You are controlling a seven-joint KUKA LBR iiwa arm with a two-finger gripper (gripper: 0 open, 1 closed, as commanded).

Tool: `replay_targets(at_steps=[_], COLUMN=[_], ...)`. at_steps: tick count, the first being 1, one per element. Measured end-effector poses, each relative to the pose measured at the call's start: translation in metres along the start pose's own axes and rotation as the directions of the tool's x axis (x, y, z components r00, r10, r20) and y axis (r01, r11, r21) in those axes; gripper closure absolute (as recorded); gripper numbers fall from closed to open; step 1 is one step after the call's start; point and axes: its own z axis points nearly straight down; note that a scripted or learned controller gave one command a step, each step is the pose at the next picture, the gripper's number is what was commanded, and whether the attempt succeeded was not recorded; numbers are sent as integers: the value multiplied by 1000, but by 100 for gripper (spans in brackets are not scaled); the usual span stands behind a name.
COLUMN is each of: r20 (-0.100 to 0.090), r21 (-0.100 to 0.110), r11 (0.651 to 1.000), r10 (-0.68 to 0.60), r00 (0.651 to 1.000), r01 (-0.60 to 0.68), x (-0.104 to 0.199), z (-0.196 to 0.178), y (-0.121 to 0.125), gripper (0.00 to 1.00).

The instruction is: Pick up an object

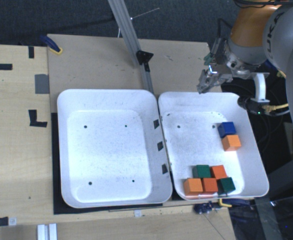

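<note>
Camera view: gripper (pixel 206 82) hovering at the right bin's (pixel 251 134) far rim, spread or pressed together impossible to tell. Seemingly positioning before a grasp. Next, needing to be moving over the blue block (pixel 227 128), nearest inside that bin, and lowering squarely.

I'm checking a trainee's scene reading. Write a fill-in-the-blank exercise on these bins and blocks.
1. All the blocks lie in the ___ bin as the camera sees it.
2. The blue block touches an ___ block.
3. The tool hangs above that bin's ___ rim.
4. The cluster near the front edge has three orange blocks and ___ green blocks.

Missing words: right; orange; far; two
</note>
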Motion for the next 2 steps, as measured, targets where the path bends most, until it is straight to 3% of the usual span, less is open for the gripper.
replay_targets(at_steps=[2], r20=[-2], r21=[7], r11=[1000], r10=[-3], r00=[1000], r01=[3], x=[111], z=[0], y=[-18], gripper=[100])
